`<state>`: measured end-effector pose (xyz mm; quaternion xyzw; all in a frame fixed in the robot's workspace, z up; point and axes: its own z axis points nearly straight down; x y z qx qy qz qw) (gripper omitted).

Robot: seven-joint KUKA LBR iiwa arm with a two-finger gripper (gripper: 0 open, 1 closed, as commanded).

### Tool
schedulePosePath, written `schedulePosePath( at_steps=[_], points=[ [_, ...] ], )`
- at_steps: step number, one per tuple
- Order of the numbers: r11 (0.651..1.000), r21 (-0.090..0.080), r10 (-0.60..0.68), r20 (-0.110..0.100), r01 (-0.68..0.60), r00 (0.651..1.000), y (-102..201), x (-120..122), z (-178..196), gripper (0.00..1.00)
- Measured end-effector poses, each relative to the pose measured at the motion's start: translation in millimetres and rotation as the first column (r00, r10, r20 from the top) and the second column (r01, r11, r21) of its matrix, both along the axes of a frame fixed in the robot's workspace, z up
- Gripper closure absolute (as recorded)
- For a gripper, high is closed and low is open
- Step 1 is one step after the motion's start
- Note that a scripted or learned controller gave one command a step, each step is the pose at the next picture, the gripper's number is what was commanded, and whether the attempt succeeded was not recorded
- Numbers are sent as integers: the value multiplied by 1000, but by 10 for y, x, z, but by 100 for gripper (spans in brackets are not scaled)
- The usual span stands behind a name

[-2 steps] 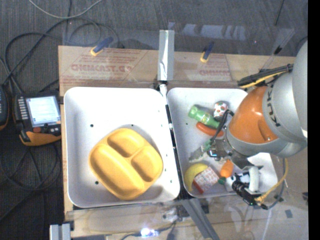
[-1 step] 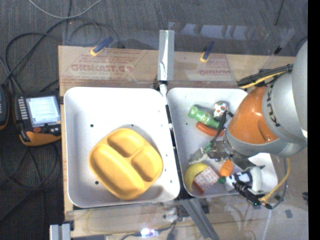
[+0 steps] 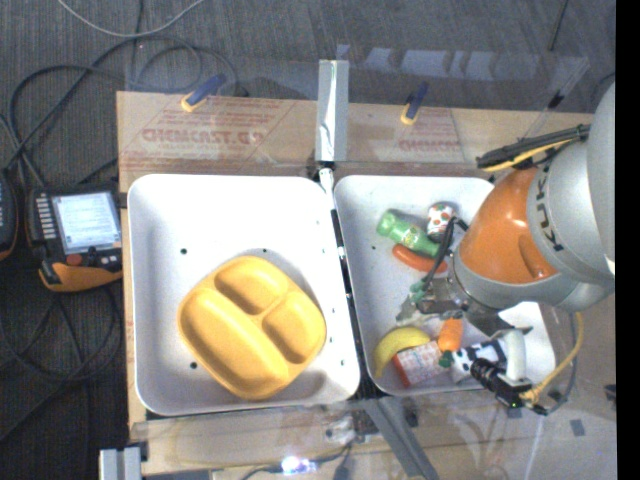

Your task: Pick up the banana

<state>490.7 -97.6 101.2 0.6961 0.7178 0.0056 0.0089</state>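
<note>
The banana [image 3: 397, 344] is a short yellow piece lying near the front edge of the right bin [image 3: 356, 268]. A red packet [image 3: 421, 366] touches its right side. My gripper [image 3: 429, 298] hangs over the middle of the right bin, just behind and slightly right of the banana, and looks apart from it. The orange and grey wrist [image 3: 505, 248] covers the bin's right half.
In the right bin, a green bottle [image 3: 402, 230], a red pepper-like item [image 3: 416, 258] and a small spotted object [image 3: 441, 214] lie at the back. A small orange piece [image 3: 451, 332] sits by the packet. The left bin [image 3: 160, 218] holds a yellow divided plate [image 3: 252, 326].
</note>
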Motion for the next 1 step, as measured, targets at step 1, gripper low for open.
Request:
schedulePosePath(
  at_steps=[1],
  points=[
    [1000, 1, 0, -1, 0, 1000, 3, -3, -4, 0]
  ],
)
